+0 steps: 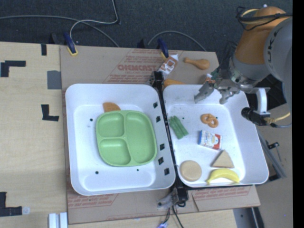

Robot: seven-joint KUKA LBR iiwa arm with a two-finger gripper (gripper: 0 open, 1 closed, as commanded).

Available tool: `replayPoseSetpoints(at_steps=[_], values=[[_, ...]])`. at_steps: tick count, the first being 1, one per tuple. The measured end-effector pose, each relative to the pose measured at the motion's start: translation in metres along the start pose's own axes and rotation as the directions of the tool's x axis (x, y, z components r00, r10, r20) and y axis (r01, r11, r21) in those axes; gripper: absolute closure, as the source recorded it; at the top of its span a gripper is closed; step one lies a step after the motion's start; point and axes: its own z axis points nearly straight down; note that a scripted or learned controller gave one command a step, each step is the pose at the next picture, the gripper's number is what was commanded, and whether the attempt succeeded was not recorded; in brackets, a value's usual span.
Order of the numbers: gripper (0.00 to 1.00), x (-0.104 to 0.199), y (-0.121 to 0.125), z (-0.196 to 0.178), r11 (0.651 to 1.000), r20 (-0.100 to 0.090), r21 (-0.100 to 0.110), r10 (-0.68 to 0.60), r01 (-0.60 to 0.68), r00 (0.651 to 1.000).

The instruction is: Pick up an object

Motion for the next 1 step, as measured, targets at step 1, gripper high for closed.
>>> replayPoseSetpoints(at_steps=[1], values=[[0.0, -0.0399, -0.0051, 0.0726, 1.0, 0.001, 0.003, 0.001, -0.001, 1.0]])
